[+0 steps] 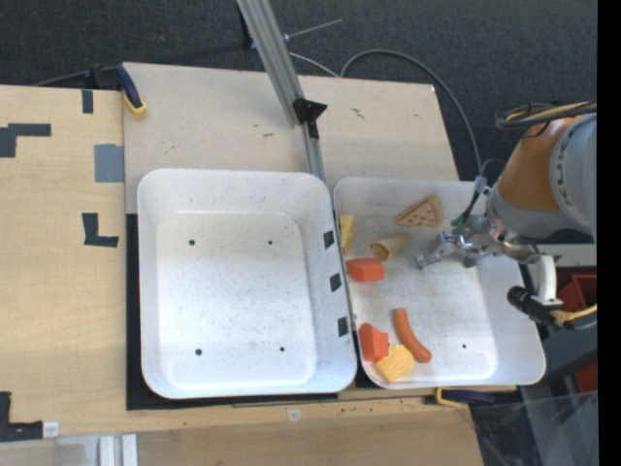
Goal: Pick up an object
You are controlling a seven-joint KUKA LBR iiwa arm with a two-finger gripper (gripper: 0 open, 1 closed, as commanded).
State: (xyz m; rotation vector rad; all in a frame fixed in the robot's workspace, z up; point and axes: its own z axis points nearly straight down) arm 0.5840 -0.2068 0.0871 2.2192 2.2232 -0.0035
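- The grey arm [558, 187] reaches in from the right; its gripper [439, 253] hangs low inside the right bin [505, 362]. Whether the claw is released or clenched cannot be told.
- Just left of it lie a cone-shaped piece [388, 248] and an orange block [365, 270]; a triangular slice [420, 213] lies just above.
- A sausage [410, 335] lies near the front edge.

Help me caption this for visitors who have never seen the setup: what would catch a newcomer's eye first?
Probably the grey arm with its orange band reaching in from the right, its gripper low over the right bin. Next come the bright toy foods scattered there: an orange block, a sausage, a yellow corn piece and a sandwich wedge. The left bin draws less attention.
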